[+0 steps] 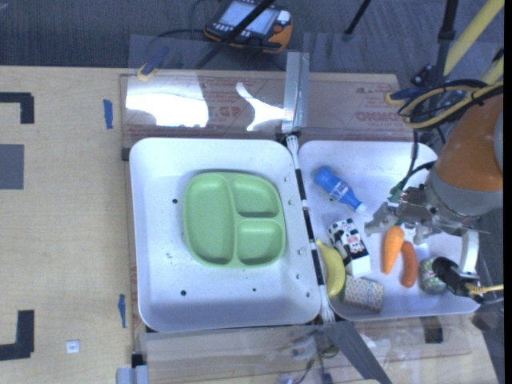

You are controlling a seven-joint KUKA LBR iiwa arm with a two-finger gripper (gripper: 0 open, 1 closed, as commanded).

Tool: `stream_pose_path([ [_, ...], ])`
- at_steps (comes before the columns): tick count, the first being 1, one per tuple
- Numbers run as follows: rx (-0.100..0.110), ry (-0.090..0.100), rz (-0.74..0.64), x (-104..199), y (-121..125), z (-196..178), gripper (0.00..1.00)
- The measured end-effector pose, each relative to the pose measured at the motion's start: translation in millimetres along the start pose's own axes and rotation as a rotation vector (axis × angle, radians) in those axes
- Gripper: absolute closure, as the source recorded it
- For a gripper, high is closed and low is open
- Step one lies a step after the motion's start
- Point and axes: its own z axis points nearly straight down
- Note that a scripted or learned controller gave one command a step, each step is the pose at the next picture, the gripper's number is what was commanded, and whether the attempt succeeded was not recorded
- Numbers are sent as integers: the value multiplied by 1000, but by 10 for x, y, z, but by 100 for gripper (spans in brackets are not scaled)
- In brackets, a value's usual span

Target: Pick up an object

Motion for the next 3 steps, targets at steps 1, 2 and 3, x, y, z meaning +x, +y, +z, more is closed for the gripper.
stream_pose_path([
  [1, -5, 2, -6, -497, 140, 644, 0],
  [2, -6, 1, -5, -500, 147, 559, 100],
  [3, 0, -1, 32, 196, 900, -529, 100],
])
